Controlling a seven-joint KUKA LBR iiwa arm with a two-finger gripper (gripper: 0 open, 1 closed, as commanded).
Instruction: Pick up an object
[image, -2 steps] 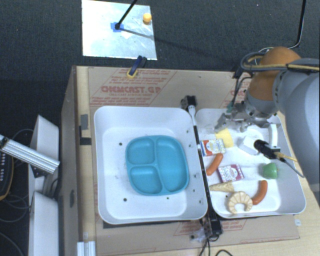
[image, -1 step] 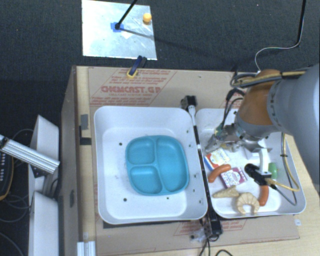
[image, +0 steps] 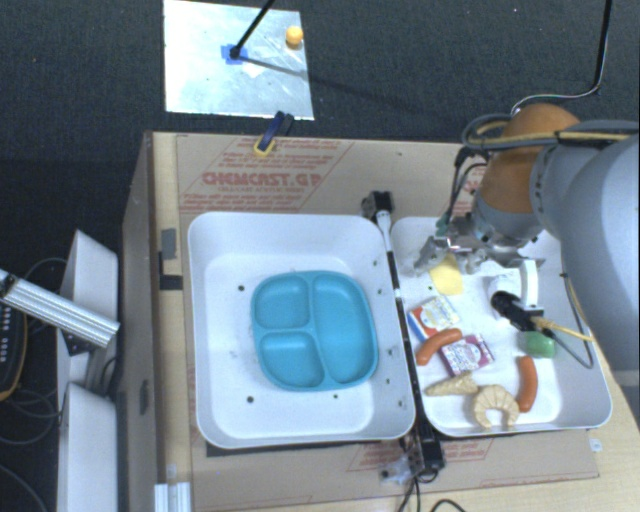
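My gripper (image: 452, 254) hangs low over the far left part of the right bin (image: 590, 395), just above a yellow block (image: 448, 279). Nothing can be seen held in it. Nearer the front lie a white and red packet (image: 434, 313), a red sausage (image: 438, 345), a purple packet (image: 467, 353), a pale pastry piece (image: 452, 384), a croissant (image: 497, 403), an orange sausage (image: 526, 383) and a small green piece (image: 540, 345).
The left bin (image: 215, 250) holds a blue divided plate (image: 313, 329). A black divider rail (image: 398, 310) runs between the two bins. The grey arm (image: 585, 215) covers the right bin's far right corner.
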